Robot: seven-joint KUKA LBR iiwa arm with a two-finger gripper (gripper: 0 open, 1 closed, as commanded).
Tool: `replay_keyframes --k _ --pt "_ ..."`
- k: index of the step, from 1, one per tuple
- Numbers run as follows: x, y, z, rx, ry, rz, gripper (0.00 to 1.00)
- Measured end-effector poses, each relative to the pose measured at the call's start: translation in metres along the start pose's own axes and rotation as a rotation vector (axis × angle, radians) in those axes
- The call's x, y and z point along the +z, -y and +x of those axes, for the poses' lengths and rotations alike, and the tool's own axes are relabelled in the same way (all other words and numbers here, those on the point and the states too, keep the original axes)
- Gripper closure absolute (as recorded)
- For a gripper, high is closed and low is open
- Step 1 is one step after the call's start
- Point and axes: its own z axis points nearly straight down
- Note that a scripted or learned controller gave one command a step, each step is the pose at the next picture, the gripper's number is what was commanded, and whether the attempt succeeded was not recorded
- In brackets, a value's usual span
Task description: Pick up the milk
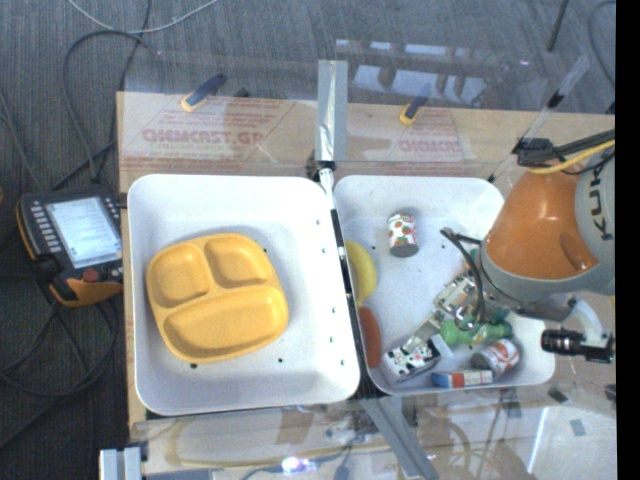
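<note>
The milk (414, 356) is a small white carton with black cow patches. It lies on its side near the front wall of the right bin (420, 200). My gripper (456, 300) hangs over the right part of that bin, a little up and to the right of the carton and apart from it. Nothing from the bin shows in its grasp. The arm's orange band (540, 223) covers the bin's right edge.
Around the milk lie a red-orange sausage-like piece (370, 336), a green object (470, 328), a tipped can (497, 356) and a blue-and-red tube (462, 378). A strawberry-print cup (402, 234) and a yellow fruit (361, 268) sit farther back. The left bin holds a yellow divided tray (216, 295).
</note>
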Motion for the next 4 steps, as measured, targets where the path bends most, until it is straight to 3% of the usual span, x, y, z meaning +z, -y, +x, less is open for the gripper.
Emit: replay_keyframes --k 1,2,3,4 --pt "0.040 -0.032 0.001 -0.037 0.011 -0.006 0.00" --pt "0.040 0.028 -0.033 0.056 0.009 -0.008 0.00" --pt "0.034 0.055 -0.054 0.118 -0.004 -0.001 0.00" --pt "-0.003 0.028 -0.107 0.045 -0.004 0.001 0.00"
